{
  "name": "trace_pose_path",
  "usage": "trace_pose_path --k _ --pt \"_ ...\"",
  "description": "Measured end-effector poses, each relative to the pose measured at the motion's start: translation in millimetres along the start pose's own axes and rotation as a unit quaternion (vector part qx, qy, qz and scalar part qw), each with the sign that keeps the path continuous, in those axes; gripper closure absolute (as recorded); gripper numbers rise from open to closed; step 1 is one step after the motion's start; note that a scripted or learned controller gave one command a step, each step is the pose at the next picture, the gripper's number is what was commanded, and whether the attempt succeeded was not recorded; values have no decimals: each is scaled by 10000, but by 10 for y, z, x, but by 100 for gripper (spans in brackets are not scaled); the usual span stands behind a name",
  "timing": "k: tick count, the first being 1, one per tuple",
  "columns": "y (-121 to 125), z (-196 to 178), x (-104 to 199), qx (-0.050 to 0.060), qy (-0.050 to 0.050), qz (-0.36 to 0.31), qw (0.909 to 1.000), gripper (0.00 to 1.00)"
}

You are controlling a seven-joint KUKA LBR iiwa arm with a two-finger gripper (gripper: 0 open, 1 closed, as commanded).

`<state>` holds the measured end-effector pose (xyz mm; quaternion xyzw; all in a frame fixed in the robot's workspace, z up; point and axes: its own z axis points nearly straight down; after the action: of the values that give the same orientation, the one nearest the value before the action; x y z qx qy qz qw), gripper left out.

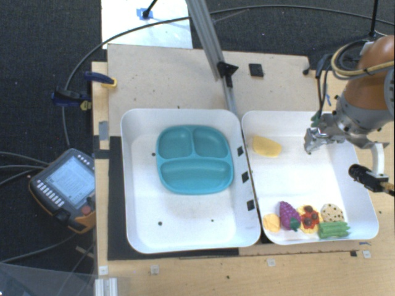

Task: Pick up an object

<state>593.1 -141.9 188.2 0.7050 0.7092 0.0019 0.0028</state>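
2 bins, gripper beside yellow piece

The wooden bench carries two white bins side by side, the left bin and the right bin, touching.

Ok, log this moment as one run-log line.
gripper: over right bin, holding nothing | nearest: yellow piece | toy food row at front edge | left bin: teal divided plate
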Motion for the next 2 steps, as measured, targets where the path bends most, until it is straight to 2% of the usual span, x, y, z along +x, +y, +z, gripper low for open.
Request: trace_pose_path --k 1,2 --pt "23 -546 -2 -7 -2 -3 10000 100" --pt "44 -576 492 19 16 -21 10000 100"
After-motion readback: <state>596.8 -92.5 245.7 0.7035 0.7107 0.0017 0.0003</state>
